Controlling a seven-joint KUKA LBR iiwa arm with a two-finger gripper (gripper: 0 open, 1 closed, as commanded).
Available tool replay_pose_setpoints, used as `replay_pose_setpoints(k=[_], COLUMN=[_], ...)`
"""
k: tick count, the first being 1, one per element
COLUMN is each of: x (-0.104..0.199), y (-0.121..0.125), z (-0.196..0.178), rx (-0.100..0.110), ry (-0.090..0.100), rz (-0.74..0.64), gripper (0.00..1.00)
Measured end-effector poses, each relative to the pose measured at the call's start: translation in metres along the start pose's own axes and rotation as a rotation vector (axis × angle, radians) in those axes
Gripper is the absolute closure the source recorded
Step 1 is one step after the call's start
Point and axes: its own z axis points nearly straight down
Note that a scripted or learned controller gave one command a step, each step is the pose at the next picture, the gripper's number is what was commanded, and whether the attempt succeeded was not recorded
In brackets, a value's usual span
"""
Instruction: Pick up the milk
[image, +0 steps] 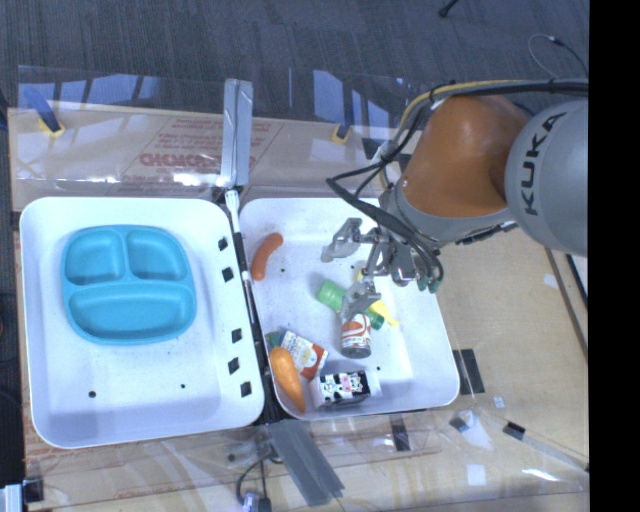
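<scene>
Hovering over the middle of the right bin (425, 345), the gripper (362, 292) hangs just above a small can-like item with a red and white label (356, 335), with a green piece (332, 294) close beside it at its nine o'clock. Whether the jaws are spread or closed I cannot tell; the metal linkage and cables blur together, and nothing shows clearly between them.

The milk (343, 388), which I take to be the little black-and-white cow-patterned carton, lies flat near the bin's front wall, at roughly six o'clock from the gripper and apart from it. Just at its nine o'clock sits an orange carrot-shaped piece (287, 378), with a colourful packet (301, 348) at about eleven o'clock from the carton. A sausage-like item (264, 254) rests at the bin's ten o'clock corner. The blue divided tray (128, 281) lies in the left bin (50, 400).

By my judgement the pick is not yet done: the carton rests untouched on the bin floor. Left to do are moving over it, descending, gripping and lifting.
</scene>
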Motion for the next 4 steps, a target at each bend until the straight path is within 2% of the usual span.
replay_pose_setpoints(k=[1,2,3,4], x=[0.029,0.014,-0.031,-0.073], y=[0.011,0.053,-0.03,0.023], z=[0.115,0.017,-0.117,-0.152], rx=[0.0,0.0,0.001,0.002], ry=[-0.001,0.0,-0.001,-0.002], rz=[-0.231,-0.117,0.019,0.219], gripper=[0.0,0.0,0.0,0.0])
